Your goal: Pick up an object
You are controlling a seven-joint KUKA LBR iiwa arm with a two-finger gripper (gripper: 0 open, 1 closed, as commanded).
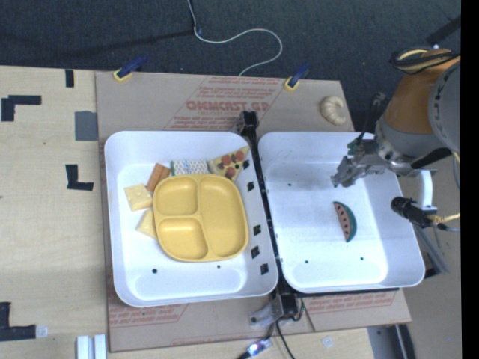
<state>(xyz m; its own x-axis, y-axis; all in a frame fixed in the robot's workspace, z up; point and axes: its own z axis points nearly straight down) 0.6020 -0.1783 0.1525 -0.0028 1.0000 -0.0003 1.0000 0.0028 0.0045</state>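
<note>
The likeliest thing to pick is the small red-and-green toy watermelon slice (344,221), lying flat on the floor of the right-hand shallow white bin (299,200), a little right of that bin's middle, in the centre-right of the frame. It looks like a light, rigid plastic crescent, thin and low to the floor, so it should weigh next to nothing but may skid on the smooth white surface; my judgement is that the safest hold is across its narrow width near the middle of the arc, with the fingers straddling the short way. The end effector (349,172) hangs over the upper right part of the same bin, near the slice but apart from it, above and slightly towards the top of the frame; whether its fingers are spread or closed I cannot tell, and nothing is seen between them. Nothing else lies by the slice, so the bin's right wall is the only close obstacle. The left-hand white bin (123,260) holds a yellow divided plastic plate (200,217) with a few flat toy food pieces (138,197) tucked round its upper and left edges, crowded and harder to reach. A pale rounded lump (334,109) sits on the cardboard-covered counter (209,103) beyond the right bin, well clear.
</note>
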